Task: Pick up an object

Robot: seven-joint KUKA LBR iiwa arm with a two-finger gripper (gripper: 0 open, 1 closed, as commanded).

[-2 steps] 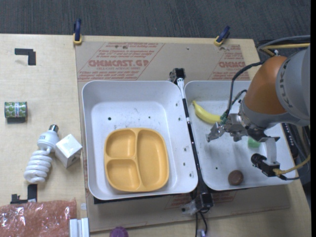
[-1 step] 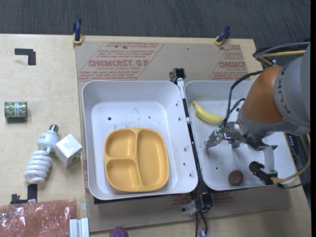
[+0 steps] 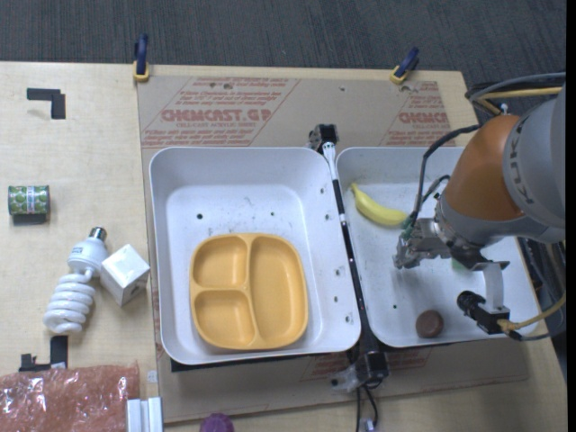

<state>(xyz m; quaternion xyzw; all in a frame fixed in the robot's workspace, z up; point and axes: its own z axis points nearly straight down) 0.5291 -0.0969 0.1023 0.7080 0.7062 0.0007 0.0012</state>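
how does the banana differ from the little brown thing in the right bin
The banana is yellow, long and curved; the brown object is dark, round and compact. The banana is the larger of the two. It lies near the bin's far left part, while the brown object sits by the near edge. Both rest loose on the floor of the right bin, apart from the gripper.

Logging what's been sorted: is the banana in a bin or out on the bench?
In: the banana lies on the right bin's floor, near its far-left corner.
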